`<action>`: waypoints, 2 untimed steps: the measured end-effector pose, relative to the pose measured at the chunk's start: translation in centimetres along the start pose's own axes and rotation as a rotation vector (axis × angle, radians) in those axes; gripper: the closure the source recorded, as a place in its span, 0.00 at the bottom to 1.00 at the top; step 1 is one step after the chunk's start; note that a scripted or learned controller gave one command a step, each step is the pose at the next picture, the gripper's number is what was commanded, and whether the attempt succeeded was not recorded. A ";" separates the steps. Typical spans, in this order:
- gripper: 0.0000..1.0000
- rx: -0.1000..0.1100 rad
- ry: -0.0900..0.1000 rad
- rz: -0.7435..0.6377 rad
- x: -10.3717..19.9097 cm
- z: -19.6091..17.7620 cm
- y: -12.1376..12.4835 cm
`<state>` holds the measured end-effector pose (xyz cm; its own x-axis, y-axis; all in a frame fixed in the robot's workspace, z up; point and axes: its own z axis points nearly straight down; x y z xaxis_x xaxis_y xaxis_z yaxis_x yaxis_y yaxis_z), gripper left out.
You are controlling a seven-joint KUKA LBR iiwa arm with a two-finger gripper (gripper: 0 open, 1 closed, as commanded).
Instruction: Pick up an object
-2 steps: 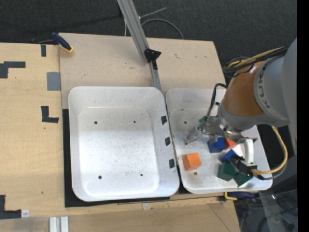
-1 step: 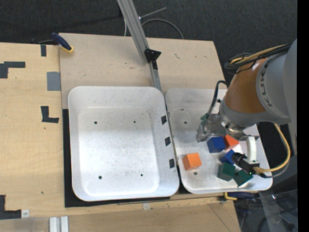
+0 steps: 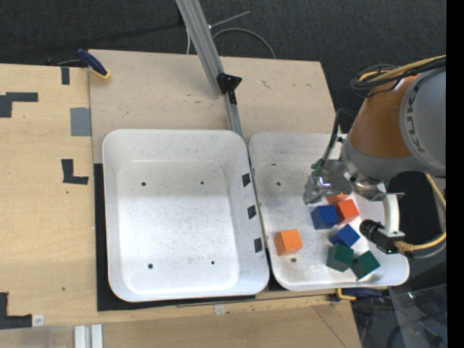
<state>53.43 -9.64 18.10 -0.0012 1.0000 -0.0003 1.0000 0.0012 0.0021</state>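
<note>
Left to right: shallow white plastic left bin (image 3: 116,194), rounded corners, speckled matte floor with a few dark dots, sits centre frame on a light wooden bench (image 3: 43,158) with dark tape marks at far left. Slanted grey metal pole (image 3: 206,42) runs down from top centre to the seam between bins. Shallow white plastic right bin (image 3: 279,158) is just beside the left one, same speckled finish. In it, lower right of frame: orange cube (image 3: 288,241) alone, apart from the rest; then a cluster of larger blue cube (image 3: 325,217), small orange block (image 3: 348,209), smaller blue cube (image 3: 346,235), and two dark green blocks (image 3: 339,257) (image 3: 366,264) near the bin's lower right corner. All look like solid, matte, sharp-edged blocks. Metal two-finger gripper (image 3: 319,191) hangs just above-left of the larger blue cube and small orange block, below the grey arm (image 3: 428,129) with its orange band. Cannot tell if the fingers are spread or closed; nothing visibly between them.
</note>
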 end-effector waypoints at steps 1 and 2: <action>1.00 -0.004 -0.001 0.000 -0.4 -6.3 -0.1; 1.00 0.002 0.000 0.000 -0.4 -7.6 0.0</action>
<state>53.38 -10.00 25.68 -0.0013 1.0000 -0.0002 1.0000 0.0013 0.0006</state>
